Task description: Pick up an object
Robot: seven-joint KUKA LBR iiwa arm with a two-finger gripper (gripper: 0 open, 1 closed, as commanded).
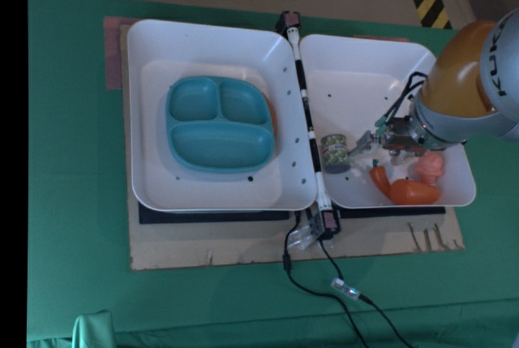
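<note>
The bench (73,176) has a green cover. A cardboard sheet (211,253) lies flat on it, under two white bins (154,46) standing side by side. A black cable (340,294) runs over the cover in front.

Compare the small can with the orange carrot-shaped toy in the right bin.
The can is short, cylindrical and green-patterned; the carrot toy is long, tapered and plain orange. The can sits by the divider between the bins; the carrot toy lies near the front wall, next to a pink toy. Both rest in the right bin, near the end effector.
</note>
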